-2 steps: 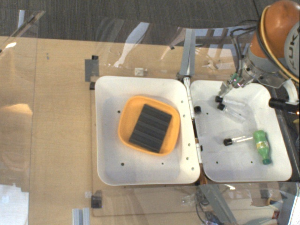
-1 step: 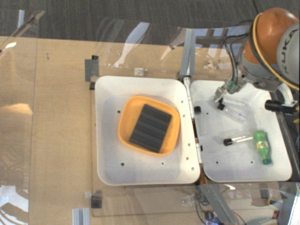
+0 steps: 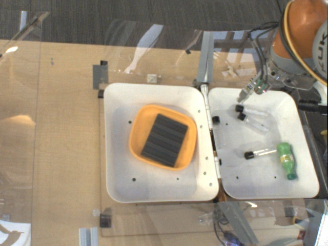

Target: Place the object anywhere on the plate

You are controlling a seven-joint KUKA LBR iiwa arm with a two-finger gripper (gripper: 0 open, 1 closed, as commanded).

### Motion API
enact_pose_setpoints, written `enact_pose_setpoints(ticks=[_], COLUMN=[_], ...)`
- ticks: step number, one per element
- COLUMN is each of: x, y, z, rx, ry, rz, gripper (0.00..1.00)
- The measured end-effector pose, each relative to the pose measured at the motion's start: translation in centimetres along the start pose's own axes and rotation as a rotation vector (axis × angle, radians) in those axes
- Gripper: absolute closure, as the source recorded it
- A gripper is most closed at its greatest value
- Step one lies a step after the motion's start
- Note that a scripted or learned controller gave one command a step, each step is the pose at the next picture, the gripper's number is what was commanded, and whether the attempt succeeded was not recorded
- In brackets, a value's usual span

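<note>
In the camera view, two white bins are sitting side by side on the wooden desk [image 3: 56,137]. The left bin [image 3: 118,178] is carrying an orange plate [image 3: 137,137], and a dark ribbed block [image 3: 164,140] is lying flat on that plate, tilted a little off square. The right bin [image 3: 302,183] is holding a green bottle [image 3: 287,159] lying on its side near the right wall, a clear tube with a black cap [image 3: 260,152] lying just left of the bottle, and another clear capped piece [image 3: 253,119] resting nearer the far wall. The grey arm with its orange band [image 3: 302,19] is reaching in from the upper right, and the gripper [image 3: 244,95] is hanging over the far left corner of the right bin, just above the capped piece. Whether the jaws are apart or together I cannot tell, since they are showing too small and blurred.
</note>
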State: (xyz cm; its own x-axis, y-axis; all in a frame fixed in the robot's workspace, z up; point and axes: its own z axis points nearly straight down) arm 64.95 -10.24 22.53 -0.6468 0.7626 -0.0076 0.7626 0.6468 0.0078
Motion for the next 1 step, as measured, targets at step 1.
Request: enact_pose_setpoints(ticks=[1], x=[-1.74], y=[-1.19], z=[5.35], rx=[0.003], ry=[0.003], rz=[-0.078], gripper=[1.0])
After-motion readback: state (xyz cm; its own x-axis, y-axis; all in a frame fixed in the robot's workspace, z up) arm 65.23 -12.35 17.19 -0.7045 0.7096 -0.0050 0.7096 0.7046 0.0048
